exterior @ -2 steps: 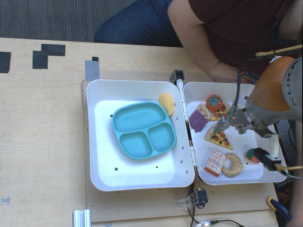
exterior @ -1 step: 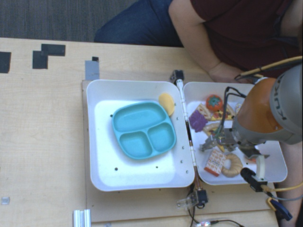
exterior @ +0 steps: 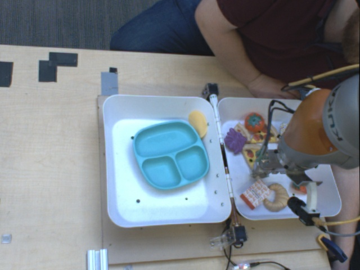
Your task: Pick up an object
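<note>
The desk [exterior: 50, 151] is bare wood far to the left of the fingers [exterior: 263, 171]. Next comes the left bin [exterior: 115, 207], which holds a blue divided plate [exterior: 169, 153] lying flat in its middle and a small yellow object [exterior: 198, 122] tucked against the plate's upper right corner. Both are well to the left of the fingers, across the rims where the two bins meet.

The right bin [exterior: 332, 204] carries the loose clutter, which is likely why the arm [exterior: 309, 131] has been sent here: small pieces scattered apart give more chances at a grasp than a broad flat plate. A purple toy [exterior: 235, 140] lies up and to the left of the fingers, and an orange-red toy [exterior: 254, 121] sits above them. A red-and-white packet [exterior: 256, 194] lies just below them, and a tan ring-shaped pastry toy [exterior: 277, 198] is beside it, below and slightly right.

The fingers point down into the bin, just above the packet, so that looks like the nearest candidate. The wrist and cables hide the tips. I cannot tell how far open the fingers are, or whether they touch anything, and nothing can be seen held between them.
</note>
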Robot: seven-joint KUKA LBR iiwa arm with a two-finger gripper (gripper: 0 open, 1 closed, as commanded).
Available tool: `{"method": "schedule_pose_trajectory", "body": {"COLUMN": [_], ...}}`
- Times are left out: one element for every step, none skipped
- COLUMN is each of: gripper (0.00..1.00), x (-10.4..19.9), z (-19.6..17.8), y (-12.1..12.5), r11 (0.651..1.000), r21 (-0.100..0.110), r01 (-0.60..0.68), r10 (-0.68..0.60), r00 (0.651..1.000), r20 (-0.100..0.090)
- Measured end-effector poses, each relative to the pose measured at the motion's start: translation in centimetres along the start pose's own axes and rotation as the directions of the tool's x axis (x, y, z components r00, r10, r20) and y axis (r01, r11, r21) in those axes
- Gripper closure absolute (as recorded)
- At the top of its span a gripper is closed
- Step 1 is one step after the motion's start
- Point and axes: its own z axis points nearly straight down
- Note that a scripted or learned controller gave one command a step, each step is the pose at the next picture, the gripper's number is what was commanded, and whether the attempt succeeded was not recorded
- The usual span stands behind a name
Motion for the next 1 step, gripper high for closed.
{"method": "schedule_pose_trajectory", "body": {"gripper": [0.00], "x": [0.00], "z": [0.01], "y": [-0.01], "r11": [1.000], "r21": [0.000], "r01": [0.001], "r10": [-0.001], "r00": [1.000], "r20": [0.000]}}
